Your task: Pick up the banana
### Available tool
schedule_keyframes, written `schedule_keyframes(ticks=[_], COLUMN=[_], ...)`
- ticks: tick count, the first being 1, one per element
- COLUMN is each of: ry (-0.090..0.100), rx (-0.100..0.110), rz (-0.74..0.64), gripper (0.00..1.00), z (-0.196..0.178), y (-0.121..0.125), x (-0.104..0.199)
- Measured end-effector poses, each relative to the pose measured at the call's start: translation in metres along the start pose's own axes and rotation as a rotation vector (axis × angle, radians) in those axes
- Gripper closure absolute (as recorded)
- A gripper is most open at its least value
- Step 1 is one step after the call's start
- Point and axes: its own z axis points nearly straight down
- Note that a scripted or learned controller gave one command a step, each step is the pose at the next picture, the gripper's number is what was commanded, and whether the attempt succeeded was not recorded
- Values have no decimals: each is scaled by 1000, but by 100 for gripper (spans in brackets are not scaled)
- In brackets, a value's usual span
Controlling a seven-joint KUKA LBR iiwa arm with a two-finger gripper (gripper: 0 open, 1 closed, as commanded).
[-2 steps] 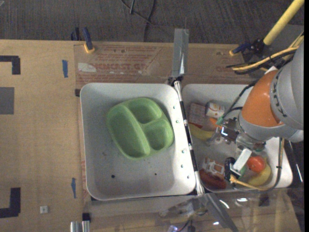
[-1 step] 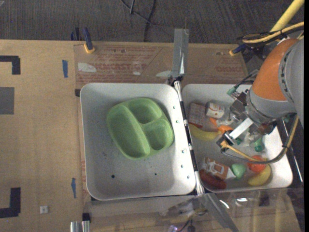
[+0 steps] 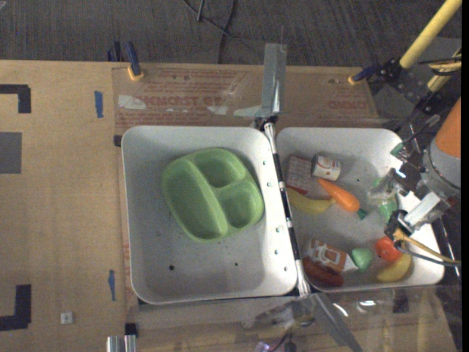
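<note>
Hovering over the right edge of the right bin [image 3: 366,139], my jaws [image 3: 401,229] were too small and dark in this view for me to tell whether they were parted or clenched, and I saw nothing held in them. There were two yellow candidates. The near banana [image 3: 394,269] lay in the bin's near right corner, touching a red-orange tomato [image 3: 388,248] and just below my jaws toward the near edge; its long axis ran at a slant, rising toward the right wall. The other banana [image 3: 310,203] lay near the bin's left wall, beside the carrot [image 3: 339,194], well apart from me. I judged the corner one the closer target: a short drop toward the near edge, with my wrist turned across its slanted length. The wall and tomato crowded it, so a miss seemed likely.
</note>
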Motion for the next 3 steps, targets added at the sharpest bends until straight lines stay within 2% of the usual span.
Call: schedule_keyframes(ticks=[1,2,3], ry=[7,0,-2], rx=[-6,0,3], rz=[136,203,262], gripper=[0,0,0], z=[115,19,20], y=[-51,-51,-152], x=[23,91,129])
